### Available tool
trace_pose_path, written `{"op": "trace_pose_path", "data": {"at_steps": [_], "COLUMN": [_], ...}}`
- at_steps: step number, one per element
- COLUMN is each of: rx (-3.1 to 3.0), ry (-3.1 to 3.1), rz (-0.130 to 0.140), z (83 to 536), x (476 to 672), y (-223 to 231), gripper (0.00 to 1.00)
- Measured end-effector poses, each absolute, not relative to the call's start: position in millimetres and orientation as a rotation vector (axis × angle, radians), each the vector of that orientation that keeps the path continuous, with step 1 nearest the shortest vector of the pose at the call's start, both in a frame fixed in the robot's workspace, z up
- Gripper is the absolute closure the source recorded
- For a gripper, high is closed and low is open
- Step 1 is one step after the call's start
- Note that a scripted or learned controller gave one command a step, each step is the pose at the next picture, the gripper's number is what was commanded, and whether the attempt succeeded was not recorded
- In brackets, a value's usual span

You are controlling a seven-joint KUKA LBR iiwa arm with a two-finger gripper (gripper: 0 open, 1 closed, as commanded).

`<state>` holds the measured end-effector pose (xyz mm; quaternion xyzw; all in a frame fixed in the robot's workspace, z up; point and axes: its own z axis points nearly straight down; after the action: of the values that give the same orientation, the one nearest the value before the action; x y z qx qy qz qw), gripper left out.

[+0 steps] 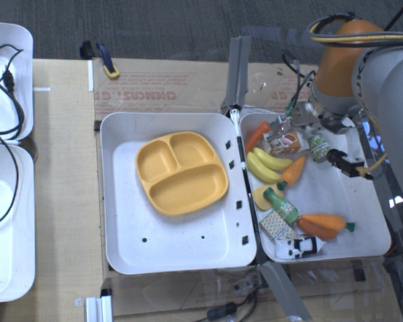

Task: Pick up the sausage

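At the far end of the right bin [339, 190], the gripper [287, 131] is hanging over packets [290, 143] beside the bananas [269, 164], its opening impossible to tell, while what is probably the sausage [309, 231] is lying nearer, well apart, against a carrot [327, 220].

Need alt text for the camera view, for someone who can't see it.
The arm's tool hangs over the back of the right bin, above a heap of toy food: bananas, carrots, a green bottle. The left bin holds a yellow divided plate.

Red print on the cardboard [162, 86] at twelve o'clock of the left bin [114, 200] — upside down, too blurred to read.
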<state>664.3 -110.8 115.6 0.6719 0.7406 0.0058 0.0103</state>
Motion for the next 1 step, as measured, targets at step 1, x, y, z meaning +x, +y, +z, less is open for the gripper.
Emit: {"op": "trace_pose_path", "data": {"at_steps": [1], "rx": [2.097], "ry": [2.312], "rz": [0.018], "z": [115.5], "x": [664.3], "y": [-110.8], "gripper": [0.00]}}
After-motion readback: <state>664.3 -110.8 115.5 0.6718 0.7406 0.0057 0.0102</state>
